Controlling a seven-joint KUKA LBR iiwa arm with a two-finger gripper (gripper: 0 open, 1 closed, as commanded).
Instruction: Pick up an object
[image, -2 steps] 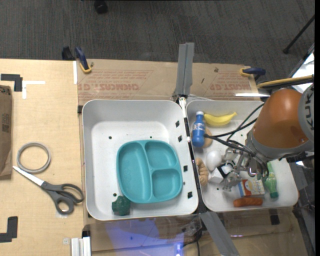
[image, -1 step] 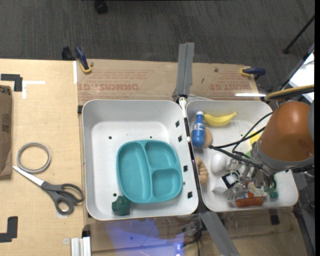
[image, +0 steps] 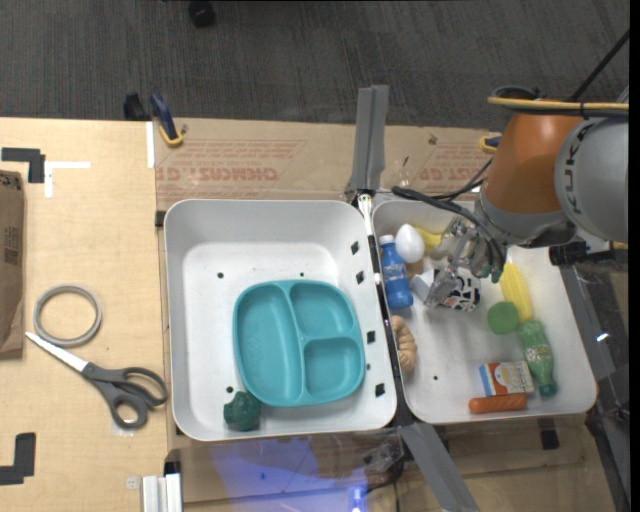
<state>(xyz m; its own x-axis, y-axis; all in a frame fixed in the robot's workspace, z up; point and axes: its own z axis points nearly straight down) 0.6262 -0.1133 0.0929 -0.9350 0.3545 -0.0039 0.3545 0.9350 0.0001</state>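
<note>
Tool (image: 462, 262): two-finger unit at the end of the grey arm (image: 590, 185) with its orange band (image: 525, 160), reaching in from the right and lowered into the upper part of the right bin (image: 560, 400); whether it is released or clenched cannot be told, since the wrist and cabling cover it. Directly under and against the tool: a small black-and-white spotted object (image: 462, 294), with a grey piece (image: 438, 289) just beside it on the left; contact looks likely, a grasp cannot be confirmed. Close around the tool, same bin: a white egg-shaped item (image: 409, 241) and a yellow piece (image: 430, 238) above left; a blue bottle (image: 395, 275) lying along the left wall; a yellow corn cob (image: 515, 286) to the right; a green round lid or ball (image: 503, 317) below that; a green bottle (image: 537, 356) near the right wall. Farther down: a tan braided pastry (image: 404, 345) at the left wall, a small printed carton (image: 505, 377), an orange-red carrot-like stick (image: 497, 403) along the lower edge. Left bin (image: 190, 300): a teal three-compartment plate (image: 298, 342) and a dark green lump (image: 241, 411) at its lower left corner. Desk (image: 90, 250), left of the bins: a roll of tape (image: 67, 313) and grey-handled scissors (image: 105, 380), well apart from the tool.
</note>
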